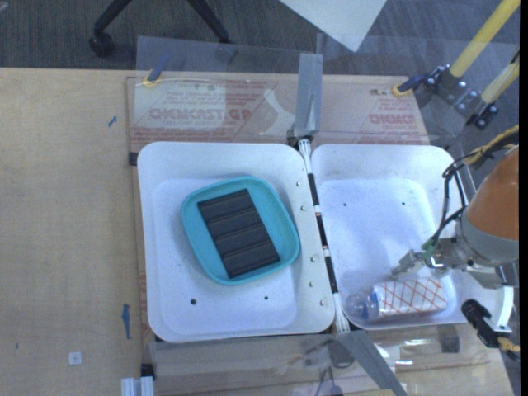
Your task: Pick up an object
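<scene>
At the near edge of the desk (66, 221), a grey bracket piece (363, 361) is lying just below the seam between the two bins. Just above it, in the near corner of the right bin (371, 180), a clear plastic bottle (400, 299) is lying on its side, its cap end pointing left toward the divider and its orange-and-white crosshatched label facing up. It is resting against the bin's near wall.

The pincer (421, 261) is hovering just above and to the right of the bottle, reaching in from the right below the arm's orange band (499, 209). Whether it is open or closed I cannot tell, since the tip is small and partly blurred; nothing is visibly sitting inside it, and the bottle is lying apart from it on the bin floor. Black cables (452, 196) are curving up along the arm's left side.

In the left bin (165, 304), a teal plate (285, 221) is sitting near the middle, turned at a slant, and a dark ribbed block (238, 232) is lying on top of it.

Farther back, a clear sheet with faint red lettering (206, 114) is standing behind both bins, with a grey post (308, 93) rising at the seam. Beyond the desk, a chair base (157, 7) is standing on grey carpet, and yellow bars (487, 31) are slanting in at the far right.
</scene>
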